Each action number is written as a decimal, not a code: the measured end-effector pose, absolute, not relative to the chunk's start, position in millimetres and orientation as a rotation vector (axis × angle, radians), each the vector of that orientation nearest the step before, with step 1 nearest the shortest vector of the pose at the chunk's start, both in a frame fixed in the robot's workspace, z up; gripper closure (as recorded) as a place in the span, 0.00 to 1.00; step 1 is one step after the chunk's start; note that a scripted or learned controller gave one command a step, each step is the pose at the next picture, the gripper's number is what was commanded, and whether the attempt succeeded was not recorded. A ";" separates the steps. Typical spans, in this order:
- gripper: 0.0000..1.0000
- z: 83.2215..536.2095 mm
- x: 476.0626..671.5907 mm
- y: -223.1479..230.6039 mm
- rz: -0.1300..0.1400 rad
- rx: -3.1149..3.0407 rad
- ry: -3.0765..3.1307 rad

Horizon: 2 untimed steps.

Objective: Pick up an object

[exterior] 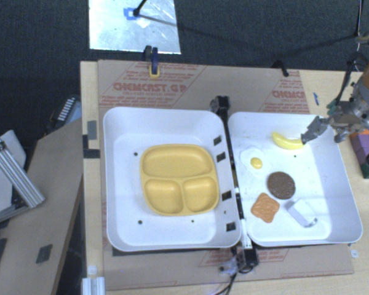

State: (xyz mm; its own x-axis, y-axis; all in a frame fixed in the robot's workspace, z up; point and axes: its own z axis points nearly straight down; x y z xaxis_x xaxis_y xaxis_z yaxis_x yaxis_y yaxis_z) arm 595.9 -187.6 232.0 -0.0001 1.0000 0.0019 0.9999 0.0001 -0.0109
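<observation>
Two white bins are sitting side by side on the bench; the left bin (120, 165) is holding a yellow tray (178, 178) with three compartments; the right bin (338, 189) is holding a banana (286, 141), a fried egg (254, 160), a brown disc (281, 184), an orange waffle (265, 208) and a small white block (301, 214); the gripper (325, 130) is hanging over the right bin's far side, fingers spread, one tip just beside the banana, nothing between them.
</observation>
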 end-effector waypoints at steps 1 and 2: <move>0.00 239.9 598.4 -186.7 -0.001 -2.219 -2.226; 0.00 182.8 592.6 -191.7 0.000 -2.220 -2.223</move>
State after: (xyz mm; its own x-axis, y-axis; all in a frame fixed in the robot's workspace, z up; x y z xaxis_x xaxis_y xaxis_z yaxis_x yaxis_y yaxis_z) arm 592.6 -191.7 182.8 -0.0015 1.0000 -0.0005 1.0000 0.0015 0.0001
